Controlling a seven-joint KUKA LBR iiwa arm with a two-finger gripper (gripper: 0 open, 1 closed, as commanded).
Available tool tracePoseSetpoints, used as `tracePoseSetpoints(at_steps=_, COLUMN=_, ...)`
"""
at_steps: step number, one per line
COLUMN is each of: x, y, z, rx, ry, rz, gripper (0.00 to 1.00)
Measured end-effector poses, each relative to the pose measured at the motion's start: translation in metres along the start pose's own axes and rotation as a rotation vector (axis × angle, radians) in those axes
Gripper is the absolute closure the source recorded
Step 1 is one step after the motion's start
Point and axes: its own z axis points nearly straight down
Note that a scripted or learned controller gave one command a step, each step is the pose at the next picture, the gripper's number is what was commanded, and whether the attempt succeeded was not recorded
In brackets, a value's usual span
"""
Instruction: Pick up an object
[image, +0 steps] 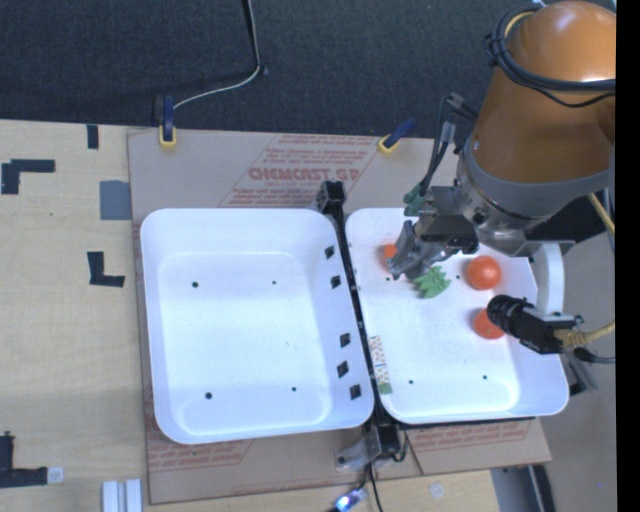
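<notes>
We had the pincer low in the right bin; whether it was open or holding anything we could not tell. The green piece lay just beside it, an orange ball near. We judged centring over one item best.

A bulky grey arm wears a glossy orange band, black cables looping over it, ending in a dark metal claw.
</notes>
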Motion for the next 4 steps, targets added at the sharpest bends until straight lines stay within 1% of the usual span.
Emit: tracePoseSetpoints(at_steps=4, x=0.001, y=0.006, z=-0.031, rx=0.017, ry=-0.009, rz=-0.002, gripper=1.0)
